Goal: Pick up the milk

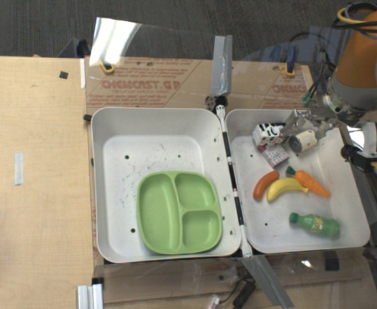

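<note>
Milk: small white carton with black cow-spot print, lying on its side in the back-left corner of the right-hand shallow white bin, near the rear wall. Tipped over, so a broad side faces up, which probably suits a top-down pinch better than an upright carton would

Just in front of the carton: small flat pink-and-white printed packet, touching or nearly so; can't tell which

Just right of the carton: two-finger metal gripper on the grey arm with orange band, low over the bin floor. Carton sits beside the fingers, not between them; nothing seen held. Jaws open or closed: cannot tell

Further from the carton, toward the bin front: orange pepper-like toy, yellow toy banana, orange toy carrot, then green plastic bottle, well apart

Left of the carton, in the other bin: green three-compartment plate
</note>
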